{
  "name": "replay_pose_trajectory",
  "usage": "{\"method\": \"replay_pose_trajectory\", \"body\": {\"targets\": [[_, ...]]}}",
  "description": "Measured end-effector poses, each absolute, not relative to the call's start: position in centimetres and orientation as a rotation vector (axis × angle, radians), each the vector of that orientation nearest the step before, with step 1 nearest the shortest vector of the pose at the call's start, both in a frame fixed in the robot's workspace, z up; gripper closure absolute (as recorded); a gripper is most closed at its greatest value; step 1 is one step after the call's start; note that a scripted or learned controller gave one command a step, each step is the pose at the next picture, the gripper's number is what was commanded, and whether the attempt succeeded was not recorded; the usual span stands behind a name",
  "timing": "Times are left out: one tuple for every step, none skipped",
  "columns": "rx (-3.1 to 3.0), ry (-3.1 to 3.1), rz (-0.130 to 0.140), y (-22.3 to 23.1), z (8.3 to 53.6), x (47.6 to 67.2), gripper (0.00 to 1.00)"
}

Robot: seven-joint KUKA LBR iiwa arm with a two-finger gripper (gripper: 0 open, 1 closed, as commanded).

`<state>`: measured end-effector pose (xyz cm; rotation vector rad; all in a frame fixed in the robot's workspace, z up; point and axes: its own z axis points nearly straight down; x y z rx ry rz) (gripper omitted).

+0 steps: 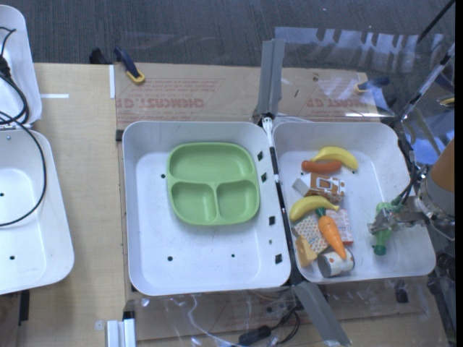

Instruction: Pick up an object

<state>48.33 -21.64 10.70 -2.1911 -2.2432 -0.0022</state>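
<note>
Camera view: the gripper (382,226) hangs low at the right bin's (376,132) right side, near a green item (380,246) whose kind is unclear; whether it grips anything cannot be told. Two bananas (336,155), a carrot (331,236) and packets crowd that bin's left. A green divided plate (214,183) lies in the left bin (145,215).

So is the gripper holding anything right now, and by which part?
Cannot be told. The gripper sits low over the right bin beside a small green object, but the view is too blurred to show anything between its fingers.
</note>
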Motion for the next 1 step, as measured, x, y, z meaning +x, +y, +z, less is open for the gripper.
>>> {"method": "replay_pose_trajectory", "body": {"targets": [[-1.898, -2.502, 0.002, -17.75, 25.76, 47.90, 1.00]]}}
